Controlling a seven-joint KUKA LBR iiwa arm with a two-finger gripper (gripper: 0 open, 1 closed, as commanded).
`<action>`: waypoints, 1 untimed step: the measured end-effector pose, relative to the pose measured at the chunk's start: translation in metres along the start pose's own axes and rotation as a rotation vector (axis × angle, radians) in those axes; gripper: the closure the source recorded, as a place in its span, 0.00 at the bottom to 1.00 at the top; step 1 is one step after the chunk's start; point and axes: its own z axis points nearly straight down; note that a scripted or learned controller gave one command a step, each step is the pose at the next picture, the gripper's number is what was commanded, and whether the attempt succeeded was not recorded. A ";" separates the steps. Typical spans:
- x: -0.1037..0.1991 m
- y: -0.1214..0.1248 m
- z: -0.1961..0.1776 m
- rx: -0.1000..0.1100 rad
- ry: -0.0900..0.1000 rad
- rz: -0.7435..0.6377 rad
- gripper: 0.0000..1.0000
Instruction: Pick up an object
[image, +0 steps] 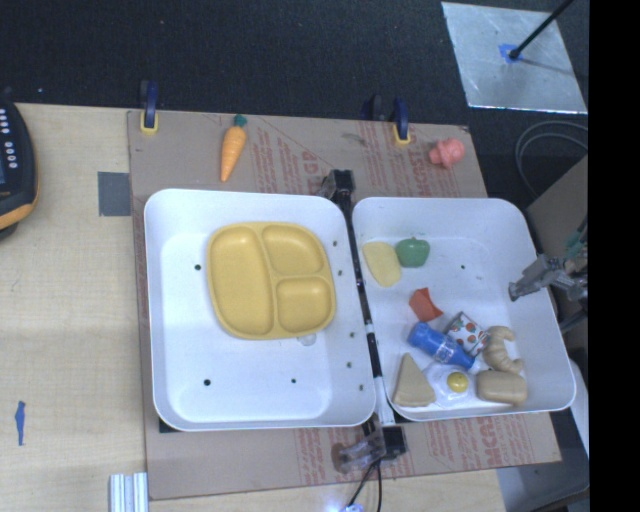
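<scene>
Grey and metallic, the end effector (535, 277) pokes in over the right rim of the right bin (500, 222), with nothing visibly between its tips; whether it stands wide or narrow cannot be told from this slanted look. Both bins are shallow, smooth white plastic with rounded corners. The left bin (180, 370) carries a matte yellow plate (270, 279) moulded into three compartments. In the right bin the things to pick lie mostly toward the near corner: a pale yellow rounded piece (381, 263) just beside a green pepper-shaped toy (412, 251) near the far left, a small red block (424, 302) below them, then a blue can (437, 343) lying on its side, touching a small printed packet (465, 330) whose lettering is too small to read. A tan wedge (410, 383), a small yellow ball (457, 381), a croissant-shaped piece (500, 346) and a tan loaf-like lump (501, 387) crowd the near edge. Brown cardboard (290, 160) with faint red printing, not legible, lies under the bins on the pale wood-grain worktop (60, 320). On the cardboard beyond the bins rest an orange toy carrot (232, 150) with a green top and a pink lump (447, 152). Blue-and-yellow clamps (149, 107) pin the cardboard's far edge
</scene>
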 end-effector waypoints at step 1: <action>0.065 0.052 0.111 0.007 0.004 -0.009 0.00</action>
